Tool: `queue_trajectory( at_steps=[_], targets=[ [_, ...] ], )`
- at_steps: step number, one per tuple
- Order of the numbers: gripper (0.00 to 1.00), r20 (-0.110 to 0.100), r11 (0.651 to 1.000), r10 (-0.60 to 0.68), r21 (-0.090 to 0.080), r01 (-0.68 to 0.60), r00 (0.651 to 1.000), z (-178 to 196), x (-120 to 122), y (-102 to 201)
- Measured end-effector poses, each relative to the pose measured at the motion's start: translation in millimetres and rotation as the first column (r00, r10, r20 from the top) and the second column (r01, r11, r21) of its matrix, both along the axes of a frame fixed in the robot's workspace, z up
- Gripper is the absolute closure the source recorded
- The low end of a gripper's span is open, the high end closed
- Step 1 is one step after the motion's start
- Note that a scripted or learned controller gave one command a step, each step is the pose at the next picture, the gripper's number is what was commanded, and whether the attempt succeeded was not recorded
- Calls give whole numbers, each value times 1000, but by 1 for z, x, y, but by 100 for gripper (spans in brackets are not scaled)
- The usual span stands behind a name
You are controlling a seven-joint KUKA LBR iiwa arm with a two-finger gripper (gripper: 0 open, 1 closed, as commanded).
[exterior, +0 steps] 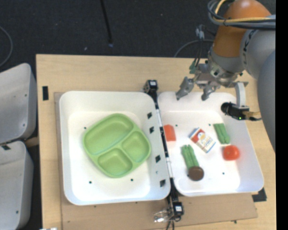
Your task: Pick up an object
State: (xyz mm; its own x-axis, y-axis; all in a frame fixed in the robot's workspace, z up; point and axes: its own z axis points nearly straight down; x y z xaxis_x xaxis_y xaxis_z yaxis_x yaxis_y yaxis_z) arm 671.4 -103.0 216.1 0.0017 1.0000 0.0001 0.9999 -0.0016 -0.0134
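My gripper (196, 92) hangs open above the far edge of the right bin (249, 176), its two grey fingers spread apart with nothing between them. Below it in that bin lie an orange block (169, 132), a small white and red carton (202, 139), a green bar (221, 133), a red round piece (231, 152), and a green stalk (188, 155) ending at a brown round piece (196, 173). All of these sit nearer the camera than the gripper, apart from it.
The left bin (72, 186) holds a green divided plate (116, 144). A black-clipped divider (159, 143) runs between the two bins. The wooden bench (48, 75) surrounds them.
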Motion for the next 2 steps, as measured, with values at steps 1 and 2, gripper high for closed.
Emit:
queue_trajectory(
  at_steps=[1,2],
  targets=[
    [0,15,1000,3,-1,-3,1000,9,3,0],
    [0,12,1000,0,-2,0,1000,-38,1,-11]
  ],
)
